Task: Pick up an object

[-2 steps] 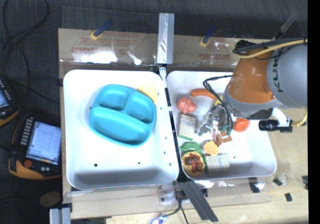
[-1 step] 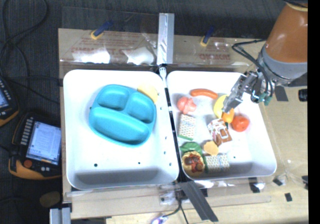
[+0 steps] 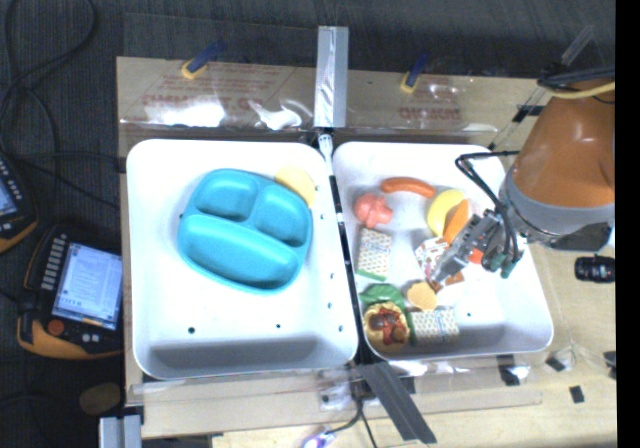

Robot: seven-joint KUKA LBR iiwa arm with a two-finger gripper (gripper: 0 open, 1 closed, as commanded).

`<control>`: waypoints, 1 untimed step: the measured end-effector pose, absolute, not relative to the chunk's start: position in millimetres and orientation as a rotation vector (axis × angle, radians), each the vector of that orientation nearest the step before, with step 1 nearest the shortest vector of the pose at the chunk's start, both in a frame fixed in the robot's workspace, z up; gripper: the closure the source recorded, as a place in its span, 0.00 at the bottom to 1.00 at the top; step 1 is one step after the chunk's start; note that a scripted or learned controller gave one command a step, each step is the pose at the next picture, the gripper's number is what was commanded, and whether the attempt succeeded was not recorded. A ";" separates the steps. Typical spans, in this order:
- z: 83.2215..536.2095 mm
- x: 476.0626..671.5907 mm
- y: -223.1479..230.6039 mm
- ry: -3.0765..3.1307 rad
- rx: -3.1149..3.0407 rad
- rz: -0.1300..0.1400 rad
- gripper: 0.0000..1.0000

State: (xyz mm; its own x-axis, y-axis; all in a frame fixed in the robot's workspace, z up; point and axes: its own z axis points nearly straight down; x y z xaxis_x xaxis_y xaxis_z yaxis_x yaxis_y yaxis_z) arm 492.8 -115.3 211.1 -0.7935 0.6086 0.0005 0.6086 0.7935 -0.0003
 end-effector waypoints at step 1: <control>204.4 507.7 -112.1 -2.840 -1.341 0.001 1.00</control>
